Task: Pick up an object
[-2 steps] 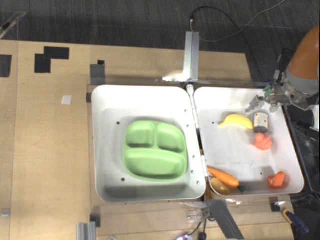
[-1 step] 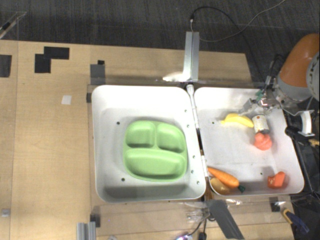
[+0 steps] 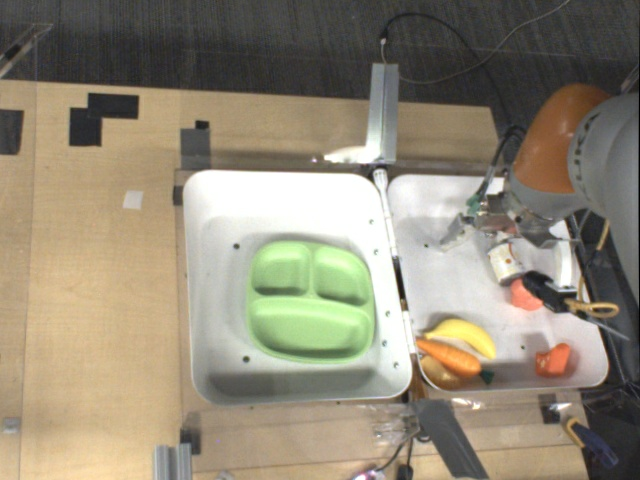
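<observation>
Arm (image 3: 600, 153): grey with an orange band, it enters at the upper right of the frame and is cut off by the right edge.
Gripper (image 3: 470, 223): over the upper part of the right bin, above bare white floor. The wrist's bulk crowds it, and I cannot tell whether it is open or closed. Nothing can be seen held in it.
Right bin (image 3: 430, 193): white and shallow, at right of centre. Its lower right corner is partly lost behind clutter at the frame's edge.
Banana (image 3: 466, 334): yellow, low in the right bin near its left wall, touching the carrot below it.
Carrot (image 3: 450, 356): orange, lying across the banana's lower edge, with a dark green tip pointing right.
Brown object (image 3: 440, 372): tucked under the carrot at the bin's bottom rim and mostly hidden — too little shows to name it.
Red object (image 3: 553, 360): small, in the lower right corner of the right bin, well apart from the banana. Its shape is unclear.
Pinkish-red object (image 3: 521, 297): mid-right of the right bin, below the gripper. Its right side is covered by robot hardware.
Left bin (image 3: 215, 268): white, just beside the right bin.
Green plate (image 3: 310, 298): three compartments, in the middle of the left bin.
Desk (image 3: 90, 318): pale wood, with black patches at the upper left.
</observation>
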`<state>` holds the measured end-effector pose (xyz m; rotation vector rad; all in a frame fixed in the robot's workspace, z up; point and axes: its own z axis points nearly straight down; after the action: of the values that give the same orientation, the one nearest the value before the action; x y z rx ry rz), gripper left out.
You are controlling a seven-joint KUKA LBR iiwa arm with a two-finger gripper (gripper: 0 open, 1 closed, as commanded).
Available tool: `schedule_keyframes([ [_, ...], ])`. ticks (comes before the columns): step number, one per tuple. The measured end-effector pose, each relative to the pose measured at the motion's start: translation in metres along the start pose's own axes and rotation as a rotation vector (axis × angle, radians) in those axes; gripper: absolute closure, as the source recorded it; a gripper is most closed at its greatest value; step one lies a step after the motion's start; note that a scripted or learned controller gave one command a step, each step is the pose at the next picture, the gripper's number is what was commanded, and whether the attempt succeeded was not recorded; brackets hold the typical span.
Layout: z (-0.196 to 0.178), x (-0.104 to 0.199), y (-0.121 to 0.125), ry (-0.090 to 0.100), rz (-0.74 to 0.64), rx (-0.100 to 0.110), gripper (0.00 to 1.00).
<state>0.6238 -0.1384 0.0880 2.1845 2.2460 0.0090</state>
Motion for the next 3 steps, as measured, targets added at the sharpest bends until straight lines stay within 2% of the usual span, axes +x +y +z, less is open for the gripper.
schedule_keyframes([
  [1,-0.038,-0.050,-0.013,0.000,-0.107,0.003,0.00],
  [2,-0.001,-0.066,-0.048,0.000,-0.133,-0.001,0.00],
  [3,-0.014,-0.065,-0.045,-0.002,-0.134,-0.009,1.00],
])
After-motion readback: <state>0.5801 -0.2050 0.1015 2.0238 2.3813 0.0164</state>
